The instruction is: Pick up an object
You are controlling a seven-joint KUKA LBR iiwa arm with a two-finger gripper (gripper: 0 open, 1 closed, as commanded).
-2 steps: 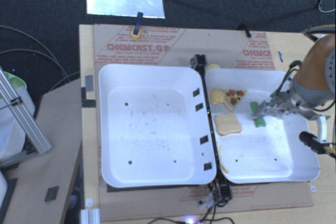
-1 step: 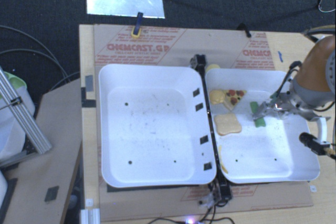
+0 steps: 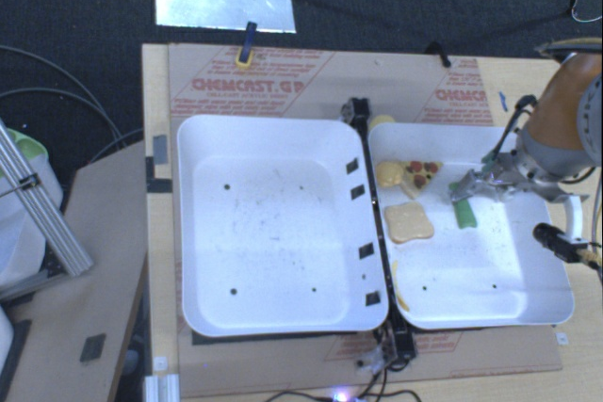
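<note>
In the right bin [image 3: 542, 297], the gripper [image 3: 464, 188] sits low over a green piece [image 3: 465, 213], near the bin's far wall.

Camera view: two white bins lie side by side on the bench [image 3: 311, 71]; the left bin [image 3: 273, 231] is beside the right one, joined along a dark central seam. The arm [image 3: 565, 122], grey with an orange band, reaches in from the right. The green piece is a short bar, its long axis running roughly near-to-far, its far end just at the fingertips; whether the fingers grip it or merely touch it cannot be told, nor how wide they stand. To its left lie a tan slice [image 3: 409, 222] and, further back, a yellow item with red spots [image 3: 407, 174], both apart from the green piece.
</note>
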